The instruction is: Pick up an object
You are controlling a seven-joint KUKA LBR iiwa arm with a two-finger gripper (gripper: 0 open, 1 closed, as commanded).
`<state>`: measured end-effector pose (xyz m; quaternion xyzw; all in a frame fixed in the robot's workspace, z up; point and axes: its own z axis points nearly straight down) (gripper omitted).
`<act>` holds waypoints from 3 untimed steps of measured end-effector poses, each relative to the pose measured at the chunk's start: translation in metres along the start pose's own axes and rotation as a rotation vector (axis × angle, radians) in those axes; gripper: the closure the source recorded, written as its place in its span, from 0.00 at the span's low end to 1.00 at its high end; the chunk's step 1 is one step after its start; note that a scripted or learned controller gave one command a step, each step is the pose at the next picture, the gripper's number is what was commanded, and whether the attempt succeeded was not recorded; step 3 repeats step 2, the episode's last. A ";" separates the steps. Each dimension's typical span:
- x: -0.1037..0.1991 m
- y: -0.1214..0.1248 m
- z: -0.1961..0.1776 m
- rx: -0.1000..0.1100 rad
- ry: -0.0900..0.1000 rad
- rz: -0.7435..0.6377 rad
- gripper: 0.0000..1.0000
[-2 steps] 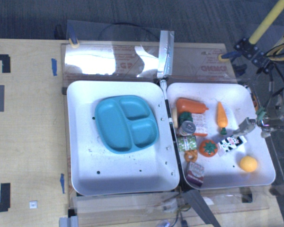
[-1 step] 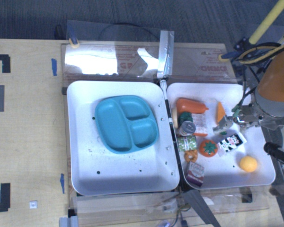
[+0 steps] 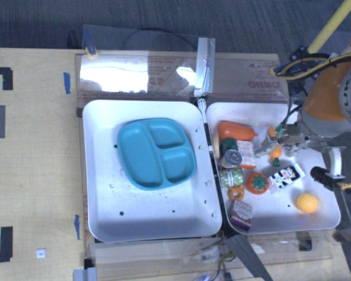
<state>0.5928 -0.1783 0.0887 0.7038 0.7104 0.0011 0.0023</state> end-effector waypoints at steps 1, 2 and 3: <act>0.000 0.001 -0.010 -0.002 -0.001 -0.001 1.00; 0.061 0.018 -0.112 0.001 0.001 0.243 1.00; 0.061 0.018 -0.112 0.001 0.001 0.243 1.00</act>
